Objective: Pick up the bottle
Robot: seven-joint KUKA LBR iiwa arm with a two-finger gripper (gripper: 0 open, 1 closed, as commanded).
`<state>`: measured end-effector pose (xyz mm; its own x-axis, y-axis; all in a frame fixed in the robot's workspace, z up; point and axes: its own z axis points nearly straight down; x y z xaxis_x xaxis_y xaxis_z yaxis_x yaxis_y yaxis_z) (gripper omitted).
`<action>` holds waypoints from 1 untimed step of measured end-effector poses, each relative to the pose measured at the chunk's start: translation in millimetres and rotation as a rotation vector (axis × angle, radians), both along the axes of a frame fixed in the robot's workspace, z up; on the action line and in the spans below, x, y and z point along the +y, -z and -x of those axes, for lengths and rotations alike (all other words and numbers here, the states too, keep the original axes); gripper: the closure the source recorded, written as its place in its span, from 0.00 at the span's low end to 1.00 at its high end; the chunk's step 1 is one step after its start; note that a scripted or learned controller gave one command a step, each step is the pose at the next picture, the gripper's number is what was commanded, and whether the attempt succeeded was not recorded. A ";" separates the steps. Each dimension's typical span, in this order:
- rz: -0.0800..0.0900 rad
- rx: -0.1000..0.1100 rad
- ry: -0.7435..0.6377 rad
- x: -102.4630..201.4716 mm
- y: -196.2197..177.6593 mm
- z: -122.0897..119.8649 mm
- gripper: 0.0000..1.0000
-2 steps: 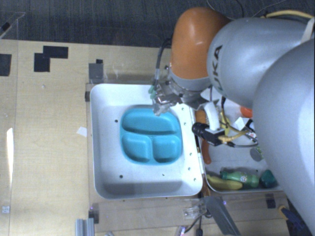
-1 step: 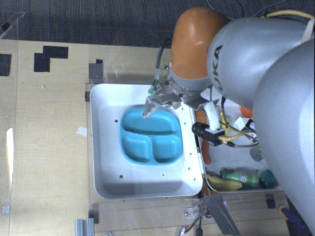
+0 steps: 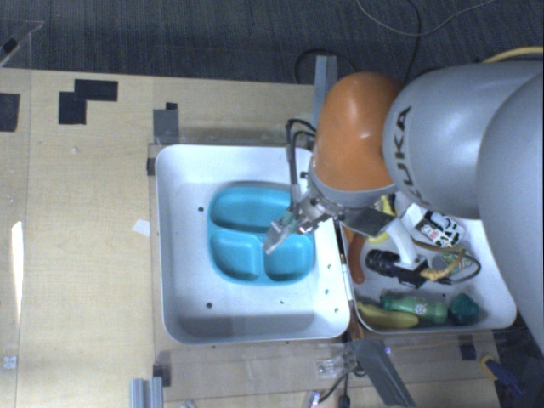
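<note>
Bottle (image 3: 421,309): green, lying on its side along the near edge of the right-hand bin (image 3: 497,300), well apart from the gripper and untouched by it.

Gripper (image 3: 277,236): pale, tapered, tilted down toward the view's left, over the left-hand bin. At this size it reads as one narrow wedge, so it cannot be told whether it is parted or closed. Nothing shows in its grasp.

Blue plate (image 3: 242,257): three compartments, lying flat in the middle of the left-hand bin. The gripper tip is over the ridge where the compartments meet. Whether it touches the plate cannot be told.

Left-hand bin (image 3: 183,253): shallow, white, with the plate as its one visible item.

Banana (image 3: 382,315): yellow, lying just beside the bottle, toward the wall between the bins.

Dark green round thing (image 3: 464,309): at the bottle's other end, close against it. Whether it is joined to the bottle cannot be told.

Reddish-brown thing (image 3: 358,260): narrow, along the dividing wall of the right-hand bin, partly under the wrist.

Arm (image 3: 463,126): grey, reaching in from the right, covering most of the right-hand bin. Orange band (image 3: 353,130) sits above the wrist.

Bench (image 3: 76,228): pale wood, with black marks (image 3: 85,100) near its far left.
</note>
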<state>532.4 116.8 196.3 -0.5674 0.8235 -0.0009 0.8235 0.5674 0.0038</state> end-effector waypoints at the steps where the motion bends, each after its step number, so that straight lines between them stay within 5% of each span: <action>1: 0.000 -0.001 -0.120 -51.7 11.5 27.1 0.00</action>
<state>505.4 65.1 184.7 -0.6616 0.7498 -0.0019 0.7498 0.6616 0.0044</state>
